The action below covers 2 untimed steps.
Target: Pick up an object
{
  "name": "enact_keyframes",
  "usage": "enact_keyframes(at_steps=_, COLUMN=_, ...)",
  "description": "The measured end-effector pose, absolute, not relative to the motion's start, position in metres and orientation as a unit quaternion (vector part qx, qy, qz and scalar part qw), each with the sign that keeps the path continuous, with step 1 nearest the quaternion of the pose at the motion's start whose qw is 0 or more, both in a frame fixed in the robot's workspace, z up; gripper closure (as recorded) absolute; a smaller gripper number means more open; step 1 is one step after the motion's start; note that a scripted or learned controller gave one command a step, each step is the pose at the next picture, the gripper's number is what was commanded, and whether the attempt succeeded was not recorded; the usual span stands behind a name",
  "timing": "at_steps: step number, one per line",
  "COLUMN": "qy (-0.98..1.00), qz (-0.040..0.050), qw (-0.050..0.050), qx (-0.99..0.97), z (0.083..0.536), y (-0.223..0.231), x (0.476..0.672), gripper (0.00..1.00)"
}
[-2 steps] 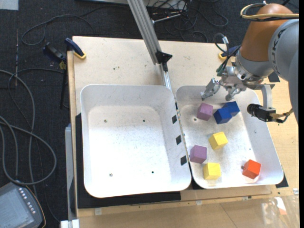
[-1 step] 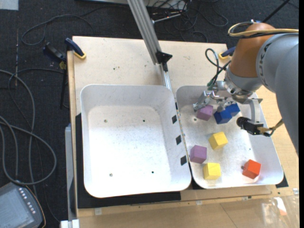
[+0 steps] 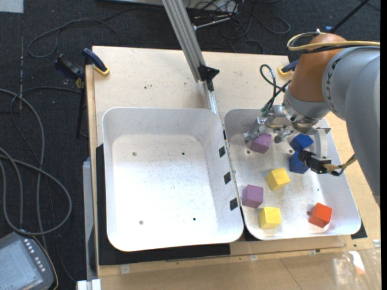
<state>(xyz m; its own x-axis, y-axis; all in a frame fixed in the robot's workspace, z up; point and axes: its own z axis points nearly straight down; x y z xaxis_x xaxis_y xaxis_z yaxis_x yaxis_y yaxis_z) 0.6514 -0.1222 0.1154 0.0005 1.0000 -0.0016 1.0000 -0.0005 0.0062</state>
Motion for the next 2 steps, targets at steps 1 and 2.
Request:
enact_keyframes(at_steps=1, qy=0.707, qz=0.0008, qw=0.002, qx=0.708, z=0.123, y=-0.122, x=0.651, gripper=1.0)
enact_keyframes(at_steps=2, qy=0.708, qz=0.0019, qw=0.003, qx=0.706, z=0.186, y=-0.119, x=0.656, gripper=1.0)
